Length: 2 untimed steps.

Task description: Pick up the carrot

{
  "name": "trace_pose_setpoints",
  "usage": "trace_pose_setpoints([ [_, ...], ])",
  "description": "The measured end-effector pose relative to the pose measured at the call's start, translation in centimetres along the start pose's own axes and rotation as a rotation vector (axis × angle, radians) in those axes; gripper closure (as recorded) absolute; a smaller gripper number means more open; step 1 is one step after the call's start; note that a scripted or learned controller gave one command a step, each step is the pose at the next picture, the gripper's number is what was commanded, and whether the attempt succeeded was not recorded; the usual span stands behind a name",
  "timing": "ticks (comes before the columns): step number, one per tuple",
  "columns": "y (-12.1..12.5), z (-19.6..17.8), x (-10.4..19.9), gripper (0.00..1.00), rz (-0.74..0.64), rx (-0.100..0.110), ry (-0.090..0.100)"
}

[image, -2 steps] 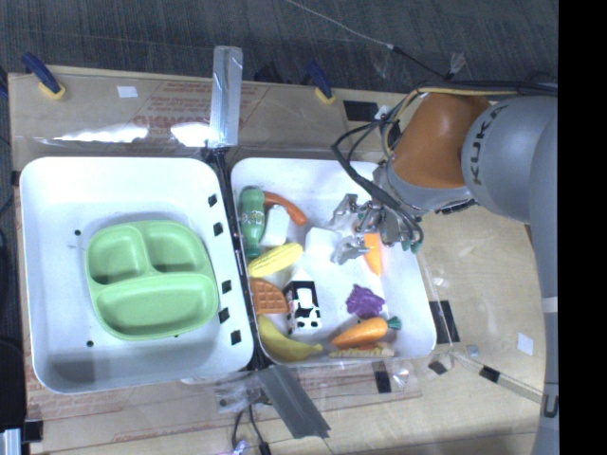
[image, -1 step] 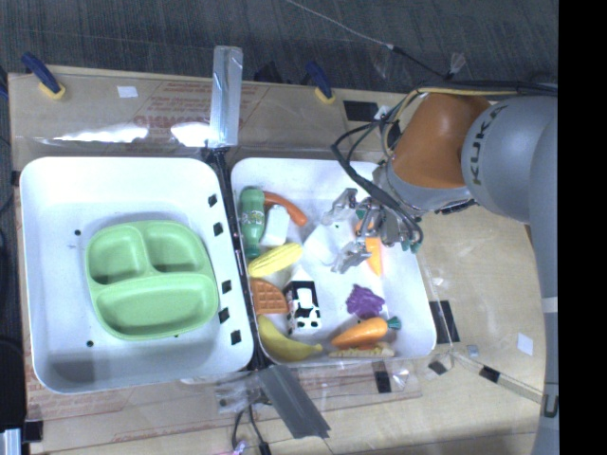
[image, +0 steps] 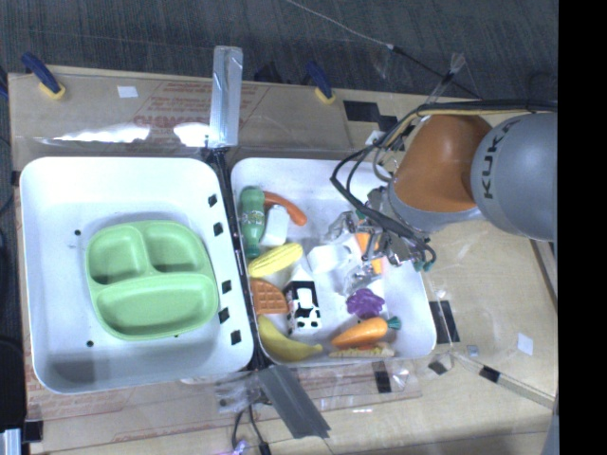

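Right bin [image: 417, 297], used here as the landmark. Along its near wall lie a banana [image: 285, 342] toward the near left corner and the carrot [image: 362, 332], orange with a green top at its right end, lying on its side just right of the banana. Touching the carrot's far side is a purple grape cluster [image: 365, 302]. Left of the grapes stands a small black-and-white cow figure [image: 303, 308], with a waffle piece [image: 268, 298] beside it and a corn cob [image: 275, 259] beyond. At the bin's far left lie a green bottle [image: 251, 212] and a second orange vegetable [image: 287, 208]. The gripper [image: 375, 254] hangs over the bin's centre, beyond the grapes and apart from the carrot; whether it is spread or closed cannot be told. Left of this bin, the left bin [image: 47, 254] holds a green divided plate [image: 150, 278].
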State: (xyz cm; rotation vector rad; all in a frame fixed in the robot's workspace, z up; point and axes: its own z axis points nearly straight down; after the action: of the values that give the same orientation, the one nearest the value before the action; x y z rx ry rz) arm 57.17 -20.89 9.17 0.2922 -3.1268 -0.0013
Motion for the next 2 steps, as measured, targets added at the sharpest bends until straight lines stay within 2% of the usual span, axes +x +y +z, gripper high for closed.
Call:
trace_pose_setpoints([
  [1,0.2,-1.1,-0.2,1.0,-0.006,0.001,-0.002],
  [2,0.1,-11.3,1.5,1.0,-0.03,0.008,-0.012],
])
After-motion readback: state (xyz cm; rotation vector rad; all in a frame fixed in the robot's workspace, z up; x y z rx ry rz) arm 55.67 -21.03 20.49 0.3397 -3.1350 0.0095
